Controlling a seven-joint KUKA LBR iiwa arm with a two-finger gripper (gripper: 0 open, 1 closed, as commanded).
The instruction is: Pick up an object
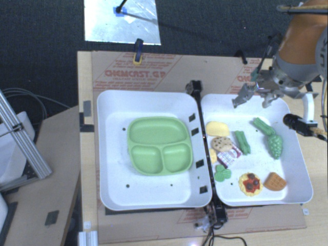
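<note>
My gripper hangs above the far edge of the right bin, its two fingers spread open with nothing between them. Below it in that bin lie several toy foods: a yellow piece, a cookie, a green bean pod, a green bunch of grapes with a stem, a small wrapped snack, a green broccoli piece, a small pizza and an orange waffle piece.
The left bin holds a light green divided tray. A black clamp sits between the bins at the far side. A black part of the arm juts over the right bin's right rim.
</note>
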